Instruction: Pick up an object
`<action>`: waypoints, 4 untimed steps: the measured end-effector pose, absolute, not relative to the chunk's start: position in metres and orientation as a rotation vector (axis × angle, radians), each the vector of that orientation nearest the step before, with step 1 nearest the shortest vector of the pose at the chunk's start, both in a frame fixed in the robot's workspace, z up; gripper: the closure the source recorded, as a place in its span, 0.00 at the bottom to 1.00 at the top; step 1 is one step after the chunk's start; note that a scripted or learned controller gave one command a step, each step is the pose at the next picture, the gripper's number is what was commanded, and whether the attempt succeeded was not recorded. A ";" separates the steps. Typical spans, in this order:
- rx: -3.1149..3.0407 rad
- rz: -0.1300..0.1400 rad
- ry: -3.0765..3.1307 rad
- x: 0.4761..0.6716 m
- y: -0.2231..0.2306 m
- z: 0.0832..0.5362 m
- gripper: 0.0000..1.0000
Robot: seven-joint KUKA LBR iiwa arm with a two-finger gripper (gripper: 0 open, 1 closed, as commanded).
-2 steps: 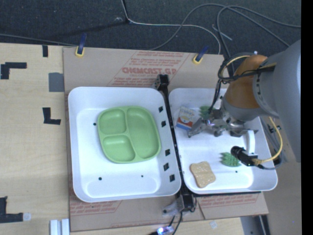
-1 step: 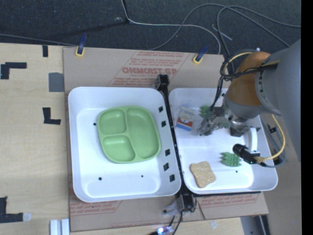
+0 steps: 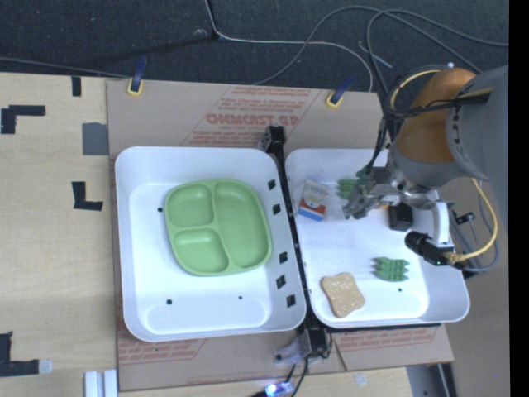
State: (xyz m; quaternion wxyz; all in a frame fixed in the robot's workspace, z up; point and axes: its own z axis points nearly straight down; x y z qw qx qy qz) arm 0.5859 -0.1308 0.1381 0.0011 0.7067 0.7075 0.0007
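Note:
My gripper [image 3: 360,200] is down in the right bin [image 3: 446,304], near its back left part. A small green item [image 3: 346,187] lies right beside the gripper on its left, partly hidden by it; whether they touch cannot be made out. A small white, red and blue carton [image 3: 312,201] lies further left, near the wall between the bins. Toward the front, a slice of toast [image 3: 342,294] lies flat, with a green ridged toy [image 3: 390,269] to its right.
The left bin [image 3: 132,222] holds a green divided plate [image 3: 218,226]. The grey arm with its orange band [image 3: 430,122] reaches in over the right bin's back right corner. Cables [image 3: 479,238] loop along that bin's right side.

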 end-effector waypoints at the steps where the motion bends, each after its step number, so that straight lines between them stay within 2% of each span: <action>1: 2.217 0.004 2.222 0.586 -0.122 0.185 1.00; 2: 2.217 0.004 2.220 0.587 -0.122 0.238 1.00; 3: 2.215 0.002 2.230 0.577 -0.062 0.242 1.00; 4: 2.217 -0.001 2.229 0.559 -0.015 0.247 1.00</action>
